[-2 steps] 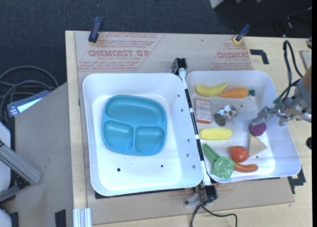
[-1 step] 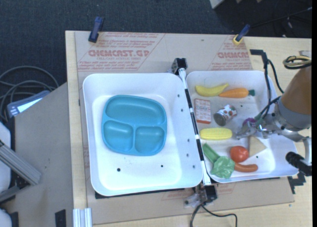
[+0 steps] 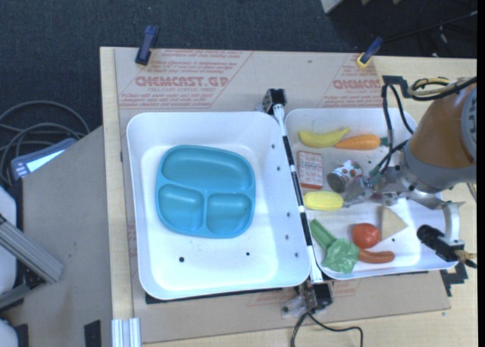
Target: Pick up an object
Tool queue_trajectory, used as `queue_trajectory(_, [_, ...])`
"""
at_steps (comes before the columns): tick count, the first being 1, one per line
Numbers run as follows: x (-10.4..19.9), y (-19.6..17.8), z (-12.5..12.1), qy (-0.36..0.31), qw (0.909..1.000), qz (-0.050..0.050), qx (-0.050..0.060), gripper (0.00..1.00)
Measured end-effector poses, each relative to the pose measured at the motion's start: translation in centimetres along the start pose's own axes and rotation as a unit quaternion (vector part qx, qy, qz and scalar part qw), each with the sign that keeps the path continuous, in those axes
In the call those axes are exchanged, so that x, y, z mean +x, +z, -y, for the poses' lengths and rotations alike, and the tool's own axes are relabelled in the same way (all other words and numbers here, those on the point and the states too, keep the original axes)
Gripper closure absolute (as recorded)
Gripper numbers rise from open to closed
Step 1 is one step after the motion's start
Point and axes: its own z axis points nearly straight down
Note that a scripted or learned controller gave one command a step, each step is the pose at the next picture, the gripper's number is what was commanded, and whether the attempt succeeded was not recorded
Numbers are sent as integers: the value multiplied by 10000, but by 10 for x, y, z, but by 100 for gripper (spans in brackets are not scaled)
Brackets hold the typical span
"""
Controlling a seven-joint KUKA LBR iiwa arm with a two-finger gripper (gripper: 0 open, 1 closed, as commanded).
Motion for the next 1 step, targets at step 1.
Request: queue_trajectory(1, [55, 0, 52, 2, 10000, -4, 12, 0])
